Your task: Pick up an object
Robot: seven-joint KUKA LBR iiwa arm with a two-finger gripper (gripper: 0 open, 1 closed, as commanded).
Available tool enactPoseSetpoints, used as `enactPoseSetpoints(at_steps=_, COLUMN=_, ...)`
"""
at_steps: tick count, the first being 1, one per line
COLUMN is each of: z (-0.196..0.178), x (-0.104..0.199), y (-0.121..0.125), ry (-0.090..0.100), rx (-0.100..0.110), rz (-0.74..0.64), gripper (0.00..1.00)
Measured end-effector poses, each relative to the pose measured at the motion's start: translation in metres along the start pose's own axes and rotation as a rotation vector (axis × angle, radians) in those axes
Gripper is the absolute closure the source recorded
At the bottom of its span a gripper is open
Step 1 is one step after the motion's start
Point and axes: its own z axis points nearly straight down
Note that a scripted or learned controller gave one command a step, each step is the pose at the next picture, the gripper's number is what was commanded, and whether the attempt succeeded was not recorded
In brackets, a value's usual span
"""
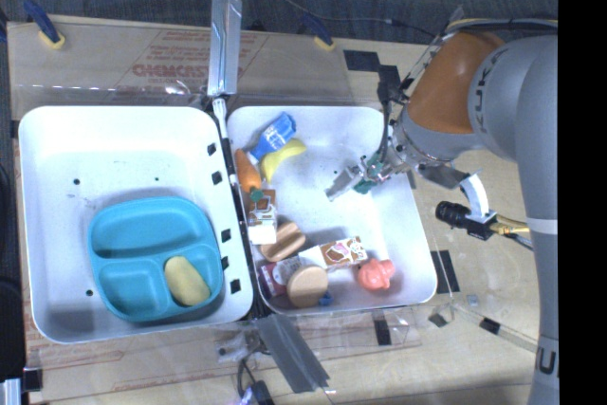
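Note:
My gripper (349, 182) hangs over the middle right of the right bin (403, 204), pointing left, with nothing visible between its fingers. Along that bin's left side lie a blue packet (276, 133), a yellow banana (283, 156) and an orange carrot (248, 170). Toward the front sit a small brown box (261, 204), a hot dog bun (284, 242), a printed wrapper (342, 252), a round bread roll (307, 285) and a pink toy (376, 274). The pink toy is well below the gripper.
The left bin (57, 147) holds a blue divided tray (142, 242) with a yellow potato-like lump (187, 281) in its front right compartment. A metal divider post (224, 47) stands at the back between the bins. The arm's orange band (453, 85) is over the right bin's far right corner.

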Motion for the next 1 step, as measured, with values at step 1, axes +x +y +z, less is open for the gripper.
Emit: enactPoseSetpoints(at_steps=1, z=0.0009, x=-0.0238, y=0.0522, ry=-0.006, rx=-0.004, rz=0.086, gripper=0.0)
